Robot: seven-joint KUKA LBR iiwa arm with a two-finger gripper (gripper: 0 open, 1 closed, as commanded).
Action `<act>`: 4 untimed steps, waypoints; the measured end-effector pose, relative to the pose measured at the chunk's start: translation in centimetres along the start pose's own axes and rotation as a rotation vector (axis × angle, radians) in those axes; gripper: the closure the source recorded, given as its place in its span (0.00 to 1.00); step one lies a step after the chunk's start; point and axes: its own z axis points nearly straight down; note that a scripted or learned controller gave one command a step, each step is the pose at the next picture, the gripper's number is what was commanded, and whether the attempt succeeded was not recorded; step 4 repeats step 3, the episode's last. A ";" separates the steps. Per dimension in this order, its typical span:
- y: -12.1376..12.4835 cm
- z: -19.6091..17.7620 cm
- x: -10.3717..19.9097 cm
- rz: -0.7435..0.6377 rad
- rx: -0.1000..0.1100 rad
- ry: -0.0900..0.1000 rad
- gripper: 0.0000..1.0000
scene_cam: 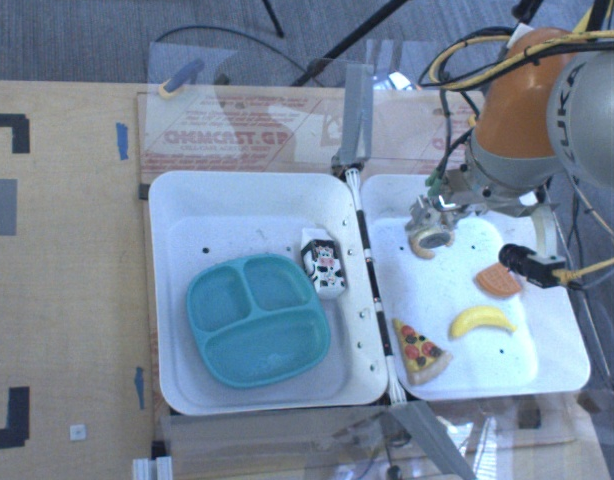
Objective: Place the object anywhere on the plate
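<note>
A teal plate (257, 331) with three compartments lies in the left bin (187, 208). In the right bin (547, 358), my gripper (431, 215) hangs over the far left corner. Right under it is a tan ring-shaped object (430, 241), touching or almost touching the gripper's tip. Whether the gripper grasps the ring is not clear from this angle. The grey arm with its orange band (522, 108) reaches in from the upper right.
A small cow-patterned carton (324, 265) stands beside the plate's far right edge, near the divider between the bins. The right bin also holds a pizza slice (419, 351), a yellow banana (481, 320) and a flat orange piece (498, 282). Cables hang at the right.
</note>
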 end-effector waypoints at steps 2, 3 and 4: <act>-3.9 -1.5 16.2 -0.257 0.003 0.001 1.00; -3.9 -1.5 16.1 -0.256 0.003 0.001 0.00; -3.9 -1.5 16.1 -0.256 0.003 0.001 0.00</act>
